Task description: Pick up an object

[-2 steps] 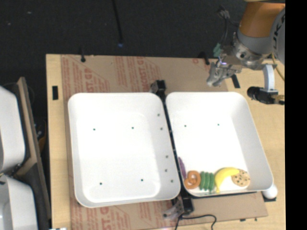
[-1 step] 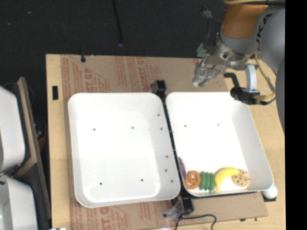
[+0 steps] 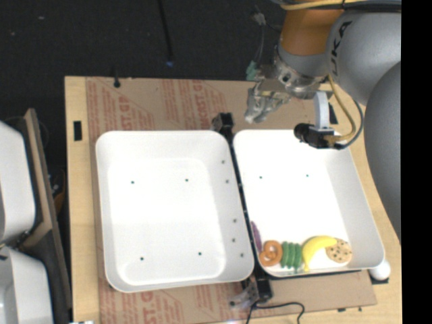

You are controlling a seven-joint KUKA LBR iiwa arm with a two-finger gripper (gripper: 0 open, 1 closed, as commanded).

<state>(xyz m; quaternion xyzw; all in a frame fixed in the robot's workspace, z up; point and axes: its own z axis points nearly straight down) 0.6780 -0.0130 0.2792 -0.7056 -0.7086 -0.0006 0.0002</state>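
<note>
Along the near edge of the right bin lie several small toy foods in a row: an orange pretzel, a green ridged piece, a yellow banana and a round cookie. A thin purple piece lies at the bin's left wall just above the pretzel. My gripper hangs high above the far edge between the two bins, well away from the foods. Nothing shows between its fingers, which look slightly parted.
The left bin sits beside the right one on a cardboard-covered bench. A black clip sits at the bins' far junction. A black cable connector hangs over the right bin's far rim. White boxes stand at the left.
</note>
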